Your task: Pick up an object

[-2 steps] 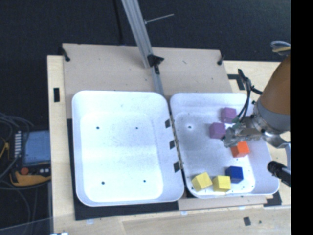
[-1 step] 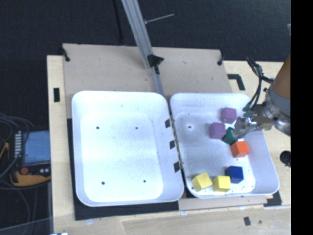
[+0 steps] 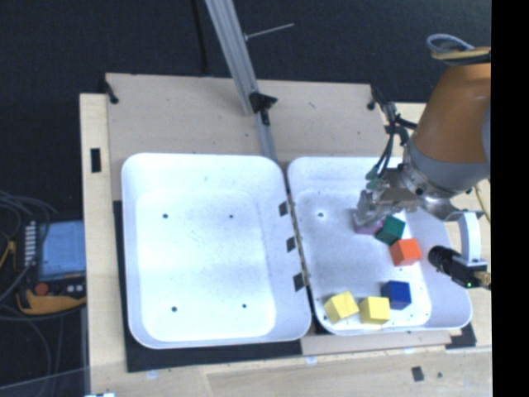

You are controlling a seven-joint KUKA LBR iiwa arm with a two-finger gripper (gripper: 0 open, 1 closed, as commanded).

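I hang my gripper [image 3: 369, 216] low in the right bin [image 3: 331, 180]; whether it is spread or pinching, I cannot tell. The green block [image 3: 391, 228] sits just beside it at four o'clock, likely my target, the orange block [image 3: 405, 251] beyond.

We are looking at a robotics lab or test bench. A plywood bench [image 3: 190, 114] carries two shallow white bins [image 3: 207, 246] side by side, with an aluminium pole [image 3: 235, 44] rising from its back edge. A grey and orange robot arm [image 3: 455, 122] reaches in, and loose cables [image 3: 21, 230] and a blue box [image 3: 62, 251] lie on the dark floor beside it.
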